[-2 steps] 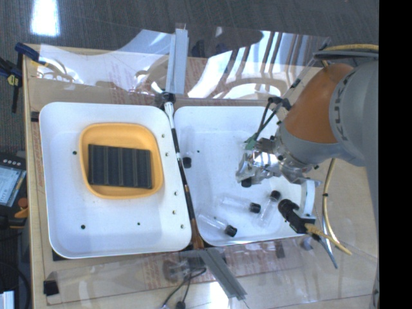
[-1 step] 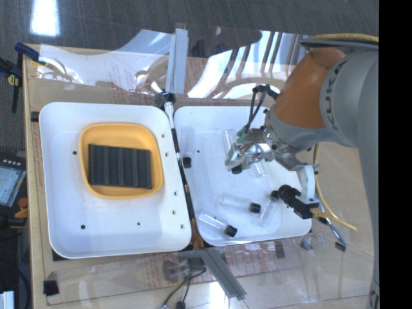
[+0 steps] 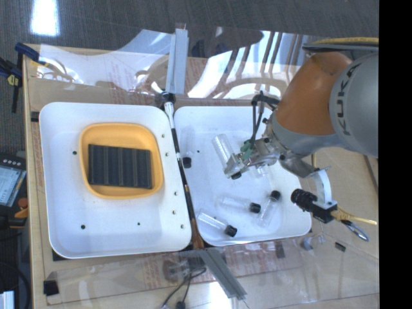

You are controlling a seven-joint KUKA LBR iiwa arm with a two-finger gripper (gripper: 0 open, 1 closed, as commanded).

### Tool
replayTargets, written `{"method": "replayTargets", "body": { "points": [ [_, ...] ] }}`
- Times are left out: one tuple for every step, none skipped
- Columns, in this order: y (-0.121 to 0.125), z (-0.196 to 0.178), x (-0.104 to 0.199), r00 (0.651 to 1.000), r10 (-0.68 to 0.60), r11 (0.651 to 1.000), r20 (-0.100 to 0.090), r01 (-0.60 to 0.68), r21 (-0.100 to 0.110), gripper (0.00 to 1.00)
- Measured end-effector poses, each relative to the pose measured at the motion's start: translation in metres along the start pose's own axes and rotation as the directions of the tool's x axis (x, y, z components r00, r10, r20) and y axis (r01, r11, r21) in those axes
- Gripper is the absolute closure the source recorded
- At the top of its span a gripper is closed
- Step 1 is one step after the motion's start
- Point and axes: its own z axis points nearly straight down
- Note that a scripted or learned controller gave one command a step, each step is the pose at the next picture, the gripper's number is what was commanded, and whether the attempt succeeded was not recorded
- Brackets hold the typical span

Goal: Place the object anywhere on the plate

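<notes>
Reaching over the right bin (image 3: 193,118), a clear vial (image 3: 225,153) seems clenched by the end effector (image 3: 248,156), well apart from the yellow plate (image 3: 119,134).

Bright, sharp; glare along top.

Dark carpeted floor (image 3: 129,5) stretching across the top, catching a bright patch of light (image 3: 45,8) at upper left. Wooden desk (image 3: 360,185) lying under clear glossy sheeting (image 3: 116,56), throwing pale glare. Metal bracket (image 3: 178,53) standing at the back edge; black cables (image 3: 177,295) trailing along the front.
</notes>
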Motion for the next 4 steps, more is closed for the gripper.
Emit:
{"method": "replayTargets", "body": {
  "points": [
    [0.078, -0.016, 0.001, 0.971, -0.240, 0.971, 0.003, 0.240, -0.002, 1.00],
    [0.078, -0.016, 0.001, 0.971, -0.240, 0.971, 0.003, 0.240, -0.002, 0.00],
    [0.067, 0.016, 0.003, 0.828, -0.561, 0.828, 0.001, 0.561, 0.000, 0.00],
    [0.067, 0.016, 0.003, 0.828, -0.561, 0.828, 0.001, 0.561, 0.001, 0.00]
  ]
}}
